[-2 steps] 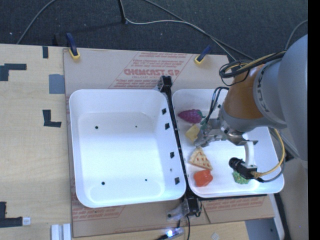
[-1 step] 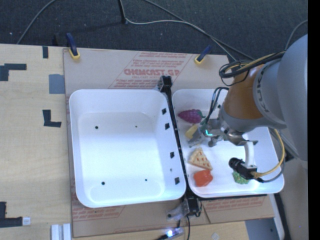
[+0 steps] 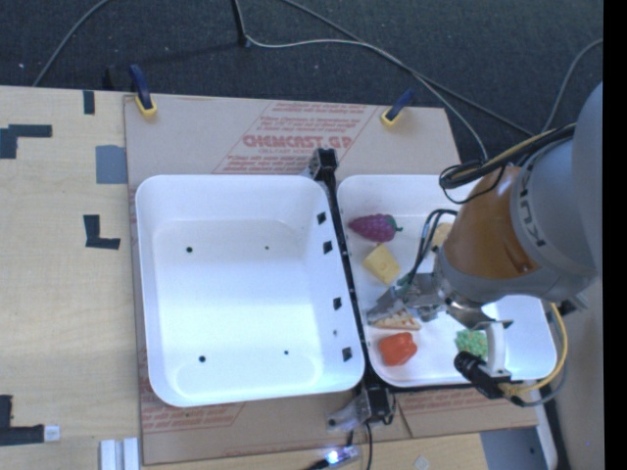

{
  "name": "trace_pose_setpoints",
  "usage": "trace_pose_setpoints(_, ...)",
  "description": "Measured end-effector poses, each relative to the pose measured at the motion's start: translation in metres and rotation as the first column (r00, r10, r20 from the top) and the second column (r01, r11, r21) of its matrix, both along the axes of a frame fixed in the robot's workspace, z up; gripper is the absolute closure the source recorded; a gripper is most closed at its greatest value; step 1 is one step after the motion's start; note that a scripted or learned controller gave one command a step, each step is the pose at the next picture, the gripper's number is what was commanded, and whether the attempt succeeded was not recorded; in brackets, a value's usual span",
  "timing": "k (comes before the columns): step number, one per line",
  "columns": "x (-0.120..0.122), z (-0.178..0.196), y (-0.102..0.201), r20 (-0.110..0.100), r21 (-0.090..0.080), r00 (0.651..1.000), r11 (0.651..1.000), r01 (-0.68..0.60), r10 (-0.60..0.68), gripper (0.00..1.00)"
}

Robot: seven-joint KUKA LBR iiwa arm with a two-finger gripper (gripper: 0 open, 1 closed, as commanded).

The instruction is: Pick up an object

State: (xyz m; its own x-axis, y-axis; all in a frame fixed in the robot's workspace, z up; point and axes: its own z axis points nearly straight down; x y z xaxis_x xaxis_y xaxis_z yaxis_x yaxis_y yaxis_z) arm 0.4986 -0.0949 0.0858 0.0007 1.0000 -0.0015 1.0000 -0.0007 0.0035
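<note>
From the overhead camera view: gripper (image 3: 394, 305) low in the right bin (image 3: 534, 352), tips at a pale wedge (image 3: 397, 320); clenched or released, impossible to tell. Around it: yellow block (image 3: 381, 263) just above, red piece (image 3: 397, 349) just below, purple toy (image 3: 373, 227) farther up, green piece (image 3: 472, 342) to the right. Best to centre on the wedge, close squarely, lift straight, avoid nudging the red piece.

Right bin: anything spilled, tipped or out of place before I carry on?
Nothing stands out. The purple grapes, yellow block, red piece and green piece all lie inside the right bin; the gripper hangs low among them.
</note>
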Motion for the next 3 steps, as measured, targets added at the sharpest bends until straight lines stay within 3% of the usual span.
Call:
trace_pose_setpoints(1,-0.013,0.000,0.000,0.003,-0.001,1.000,1.000,-0.002,0.002,0.00)
trace_pose_setpoints(2,0.023,-0.001,0.001,-0.004,0.001,1.000,1.000,-0.002,0.002,0.00)
trace_pose_setpoints(3,0.012,0.000,-0.005,0.001,0.001,1.000,1.000,-0.002,0.002,0.00)
